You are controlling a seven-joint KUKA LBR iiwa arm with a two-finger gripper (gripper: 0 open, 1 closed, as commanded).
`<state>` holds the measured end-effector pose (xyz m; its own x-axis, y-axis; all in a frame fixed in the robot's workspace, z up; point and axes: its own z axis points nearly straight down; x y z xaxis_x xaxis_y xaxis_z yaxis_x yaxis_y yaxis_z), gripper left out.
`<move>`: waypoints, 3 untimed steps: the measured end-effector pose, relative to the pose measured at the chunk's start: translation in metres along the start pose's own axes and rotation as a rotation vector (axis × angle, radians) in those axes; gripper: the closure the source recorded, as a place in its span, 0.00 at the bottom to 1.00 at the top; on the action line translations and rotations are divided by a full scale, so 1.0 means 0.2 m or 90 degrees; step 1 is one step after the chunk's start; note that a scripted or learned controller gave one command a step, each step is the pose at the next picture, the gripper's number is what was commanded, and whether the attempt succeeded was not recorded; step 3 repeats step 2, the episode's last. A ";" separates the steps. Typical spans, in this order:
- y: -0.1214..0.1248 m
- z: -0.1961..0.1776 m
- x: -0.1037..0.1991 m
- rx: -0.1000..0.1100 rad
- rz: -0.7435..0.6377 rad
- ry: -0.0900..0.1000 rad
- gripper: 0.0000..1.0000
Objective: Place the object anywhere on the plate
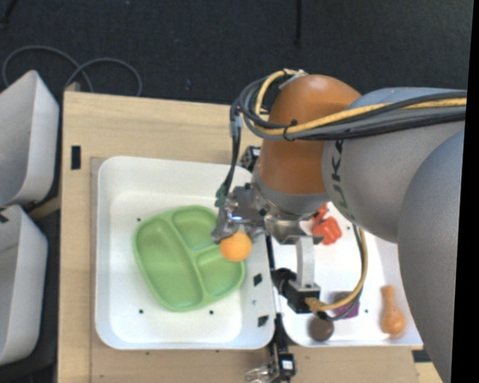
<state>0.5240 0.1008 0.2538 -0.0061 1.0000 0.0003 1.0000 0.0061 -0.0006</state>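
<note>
A green divided plate (179,260) lies in the left white bin (114,317). At the plate's right edge a small orange ball (235,248) hangs over the rim. My gripper (232,233) comes straight down from the orange-banded wrist and is shut on that ball; the gripper body covers the ball's top. The arm's bulk hides the bin area behind the gripper.
The right bin (368,336) holds a red object (327,229), a brown ball (322,329), an orange carrot-shaped piece (391,311) and a purple item (348,309). A low wall divides the two bins just right of the plate. Cables loop around the wrist.
</note>
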 end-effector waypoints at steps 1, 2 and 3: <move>0.04 0.05 0.29 -0.001 -0.001 0.000 1.00; 0.04 0.05 0.28 0.000 0.002 0.000 0.00; 0.04 0.05 0.28 0.000 0.002 0.000 0.00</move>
